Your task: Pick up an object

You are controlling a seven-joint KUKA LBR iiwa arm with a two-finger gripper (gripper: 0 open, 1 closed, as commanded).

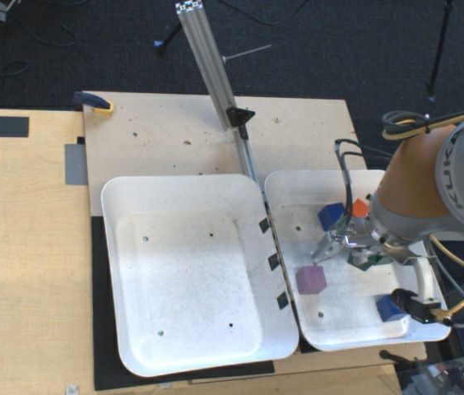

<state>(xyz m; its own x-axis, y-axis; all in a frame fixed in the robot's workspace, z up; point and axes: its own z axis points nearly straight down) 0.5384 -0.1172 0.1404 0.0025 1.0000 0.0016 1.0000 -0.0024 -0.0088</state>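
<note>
the gripper (341, 245) hangs low in the right bin (285, 189); whether it grips anything cannot be told. a purple block (311, 280) lies just below-left, a blue block (331, 216) just above, another blue block (389, 307) nearer the lower-right rim.

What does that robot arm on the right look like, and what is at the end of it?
The arm is thick, rounded and grey, with a broad orange band above the wrist. Black cables loop around it. At its end sits a small silvery metal hand with thin fingers.
</note>
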